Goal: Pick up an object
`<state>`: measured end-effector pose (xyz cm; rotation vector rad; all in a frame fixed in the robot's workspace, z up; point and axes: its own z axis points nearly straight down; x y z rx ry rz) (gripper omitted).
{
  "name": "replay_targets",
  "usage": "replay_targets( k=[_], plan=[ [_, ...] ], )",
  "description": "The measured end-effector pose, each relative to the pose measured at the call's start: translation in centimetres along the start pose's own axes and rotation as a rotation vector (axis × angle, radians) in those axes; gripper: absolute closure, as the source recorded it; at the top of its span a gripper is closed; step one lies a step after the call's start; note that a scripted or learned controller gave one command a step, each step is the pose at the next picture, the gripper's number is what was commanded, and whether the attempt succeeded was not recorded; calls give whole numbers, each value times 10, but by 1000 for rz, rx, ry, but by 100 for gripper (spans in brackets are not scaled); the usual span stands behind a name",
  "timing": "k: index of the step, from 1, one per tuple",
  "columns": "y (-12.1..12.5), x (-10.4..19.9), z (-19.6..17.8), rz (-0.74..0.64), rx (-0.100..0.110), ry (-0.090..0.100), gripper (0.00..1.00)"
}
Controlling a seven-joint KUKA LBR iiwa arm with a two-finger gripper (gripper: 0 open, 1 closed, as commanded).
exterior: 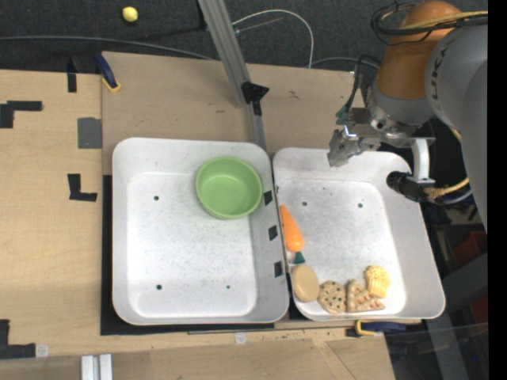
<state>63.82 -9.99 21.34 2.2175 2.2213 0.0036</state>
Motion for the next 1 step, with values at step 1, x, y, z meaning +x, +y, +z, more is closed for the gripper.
replay_targets(
  k=[1],
  plan=[
    [-20,39,-1,-3,5,1,100]
  ],
)
